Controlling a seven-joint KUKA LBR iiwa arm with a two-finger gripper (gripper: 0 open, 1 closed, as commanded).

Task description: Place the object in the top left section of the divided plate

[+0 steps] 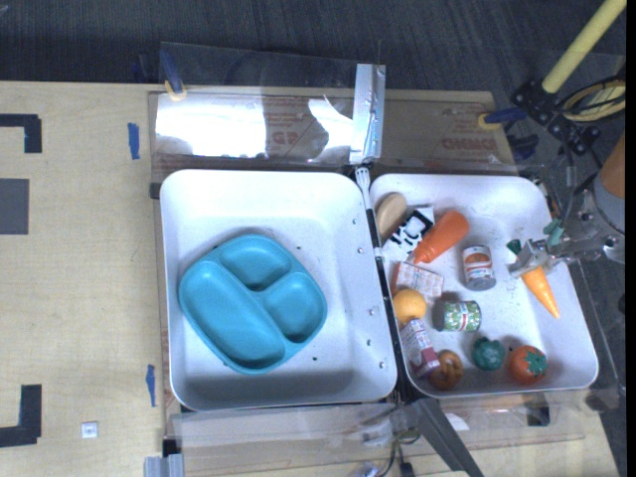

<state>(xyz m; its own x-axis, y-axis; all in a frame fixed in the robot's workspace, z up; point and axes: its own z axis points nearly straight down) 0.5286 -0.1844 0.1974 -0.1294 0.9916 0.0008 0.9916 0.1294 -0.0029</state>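
Meanwhile, gripper [530, 253] touches small carrot [543, 290]; divided plate [252, 300] apart.

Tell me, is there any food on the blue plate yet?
No, it is empty. The blue plate shows only bare blue in all three sections, and the toy foods, such as the big carrot, lie in the right bin.

Dark grey carpet floor [298, 8], pale wooden benchtop [79, 266]

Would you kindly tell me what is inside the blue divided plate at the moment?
The blue divided plate in the left bin shows three bare sections with nothing lying in them. Its underside and the bin floor beneath it are covered.
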